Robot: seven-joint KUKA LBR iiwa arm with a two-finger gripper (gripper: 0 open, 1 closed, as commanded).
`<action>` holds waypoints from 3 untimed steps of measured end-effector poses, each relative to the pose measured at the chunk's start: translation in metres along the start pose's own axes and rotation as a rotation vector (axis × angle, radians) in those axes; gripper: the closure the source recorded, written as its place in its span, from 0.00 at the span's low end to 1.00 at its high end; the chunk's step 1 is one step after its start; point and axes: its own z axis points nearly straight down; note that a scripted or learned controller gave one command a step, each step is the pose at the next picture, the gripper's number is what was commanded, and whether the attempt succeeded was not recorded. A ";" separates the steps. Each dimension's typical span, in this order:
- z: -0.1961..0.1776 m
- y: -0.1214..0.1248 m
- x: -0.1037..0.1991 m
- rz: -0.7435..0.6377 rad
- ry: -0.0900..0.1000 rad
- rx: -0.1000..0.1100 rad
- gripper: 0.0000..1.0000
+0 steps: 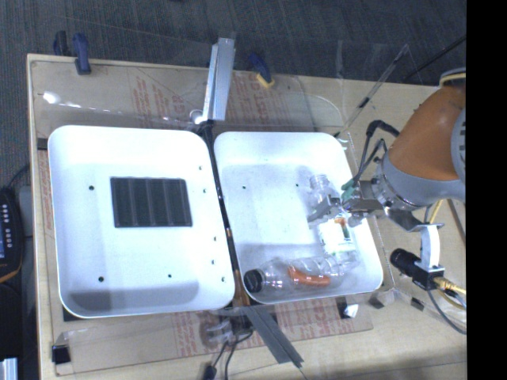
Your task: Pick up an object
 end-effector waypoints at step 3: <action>-0.068 0.062 0.005 0.111 0.000 -0.004 0.00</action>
